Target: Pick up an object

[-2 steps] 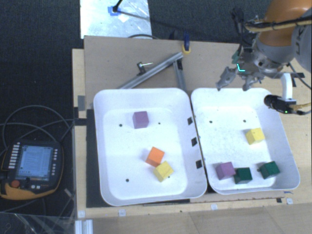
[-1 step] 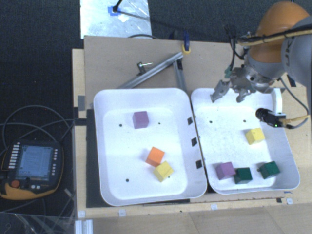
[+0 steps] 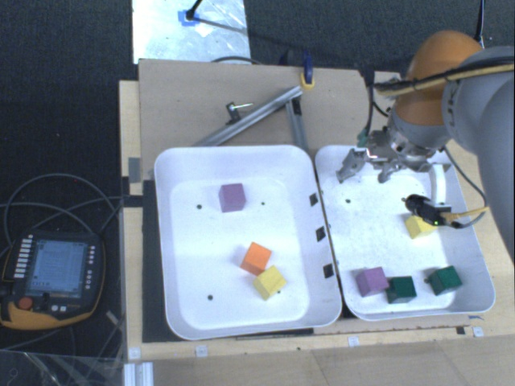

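- Reaching in from the right, my grey arm (image 3: 483, 103) with its orange band hangs over the far end of the right bin (image 3: 475, 296).
- Beside it, the left bin (image 3: 173, 240) touches the right one along their shared edge; it holds a purple cube (image 3: 232, 197) towards its far side, and nearer the front an orange cube (image 3: 257, 257) touching a yellow cube (image 3: 270, 281).
- Left of the bench, a teach pendant (image 3: 50, 276) lies on the dark floor.
- My gripper (image 3: 367, 171) sits above the far left part of the right bin, its fingers (image 3: 348, 170) spread apart with nothing between them.
- Along the near wall of the right bin lie a purple block (image 3: 372, 281), a dark green block (image 3: 401, 289) just beside it, and another green block (image 3: 444, 279) further right.
- A small yellow block (image 3: 418, 227) lies by the right side of the same bin, near my cabling, apart from my fingers; the row of three is further off still.
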`<state>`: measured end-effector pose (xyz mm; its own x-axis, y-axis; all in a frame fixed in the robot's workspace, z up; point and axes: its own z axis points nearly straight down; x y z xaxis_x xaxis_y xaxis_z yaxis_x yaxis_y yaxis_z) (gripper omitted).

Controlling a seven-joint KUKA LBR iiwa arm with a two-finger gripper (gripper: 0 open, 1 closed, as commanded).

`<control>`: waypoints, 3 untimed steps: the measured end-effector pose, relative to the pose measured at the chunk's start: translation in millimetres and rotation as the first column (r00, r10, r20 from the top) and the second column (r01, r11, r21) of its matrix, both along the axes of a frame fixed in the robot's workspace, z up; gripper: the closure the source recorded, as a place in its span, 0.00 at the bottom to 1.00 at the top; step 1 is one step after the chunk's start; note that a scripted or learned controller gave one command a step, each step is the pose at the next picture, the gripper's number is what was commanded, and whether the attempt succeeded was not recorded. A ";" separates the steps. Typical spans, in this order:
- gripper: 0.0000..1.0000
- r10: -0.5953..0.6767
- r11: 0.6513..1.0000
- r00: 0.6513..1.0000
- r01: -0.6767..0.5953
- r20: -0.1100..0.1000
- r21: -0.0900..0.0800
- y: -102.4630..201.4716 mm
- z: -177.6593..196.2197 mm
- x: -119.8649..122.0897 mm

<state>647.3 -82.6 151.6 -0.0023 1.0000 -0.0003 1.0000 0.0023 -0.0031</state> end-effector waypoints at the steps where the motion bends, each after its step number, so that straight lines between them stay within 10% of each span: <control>1: 0.00 0.001 1.000 1.000 -0.001 0.001 0.000 -0.2 -42.5 4.3; 2: 1.00 0.003 1.000 1.000 -0.003 0.008 0.000 -0.3 -28.4 6.2; 3: 1.00 0.000 1.000 1.000 0.000 0.011 -0.001 -10.3 26.0 11.0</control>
